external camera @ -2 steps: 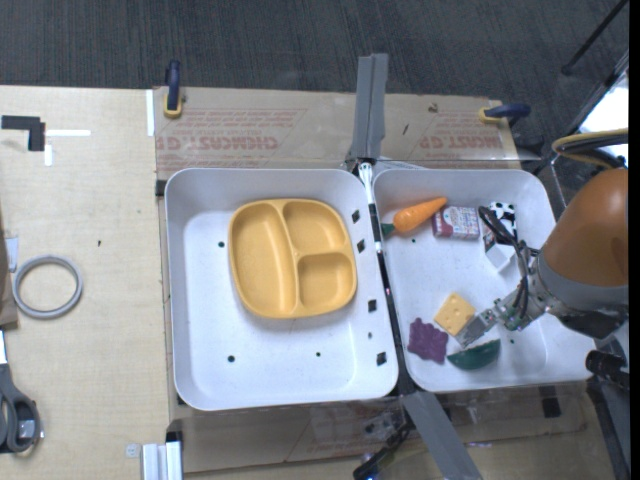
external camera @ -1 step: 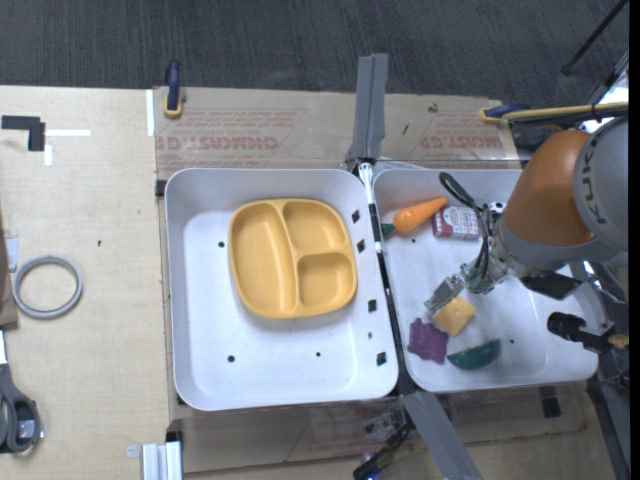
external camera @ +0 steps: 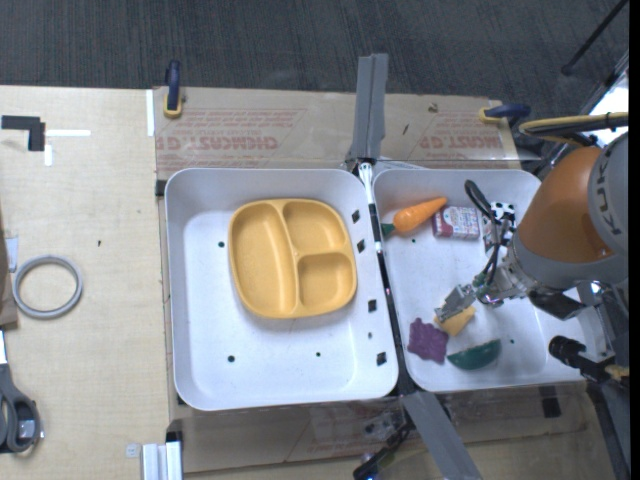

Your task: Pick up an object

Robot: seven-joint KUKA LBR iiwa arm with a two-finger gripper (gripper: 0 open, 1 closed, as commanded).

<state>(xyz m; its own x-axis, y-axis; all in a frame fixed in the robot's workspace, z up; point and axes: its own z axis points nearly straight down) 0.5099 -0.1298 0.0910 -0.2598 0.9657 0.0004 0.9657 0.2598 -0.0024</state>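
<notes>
In the right bin (external camera: 520, 368), the pincer (external camera: 458, 303) partly hides a yellow object (external camera: 458, 319).

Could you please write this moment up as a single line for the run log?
phase: reaching | gripper: low in right bin, over yellow object | grasp: unconfirmed | nearby: purple piece, green piece | left bin: yellow divided plate

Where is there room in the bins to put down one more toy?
Left bin: bare floor all around the yellow plate, widest below it. Right bin: crowded; carrot, small box, purple piece, green piece and gripper take most of it, leaving a patch between carrot and purple piece.
</notes>
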